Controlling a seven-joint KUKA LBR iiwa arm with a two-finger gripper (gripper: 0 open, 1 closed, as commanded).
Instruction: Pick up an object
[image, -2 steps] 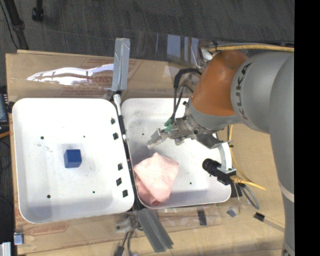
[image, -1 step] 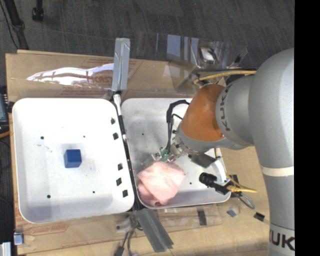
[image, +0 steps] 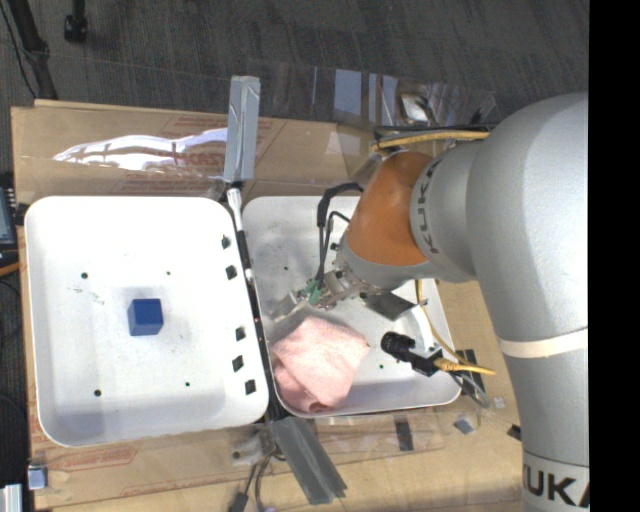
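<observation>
Jaws sit low in the right-hand white plastic bin, tucked under the orange wrist band, just above the crumpled pink cloth. Can't tell from this angle whether they're wide or narrow, or if anything's between them; the wrist body hides most of it, so don't count it as a grasp.

Nearest candidate is the pink cloth, front-left of the right bin, bunched against the wall next to the divider.
- Handling, my read: light, soft, no stiffness. Will sag and drape when lifted. Not fragile, not slippery; fabric should grip fine.
- Where to take it: pinch a raised fold near the upper edge, closest to the jaws. Avoid the flat bits, you'd likely scrape the bin floor. Go deep enough to catch more than one layer or it may slip out.
- Orientation: lumpy blob, long axis approx diagonal, upper-right to lower-left, fatter end toward the front wall. No real "pointing" dir. Close across the fold, not along it.

Alt target: small blue cube, alone mid-floor in the left-hand white bin, well apart from the arm. Rigid, looks light, edges roughly square to the bin walls, no long axis. Easy pinch on opposite faces, but a longer reach.
</observation>
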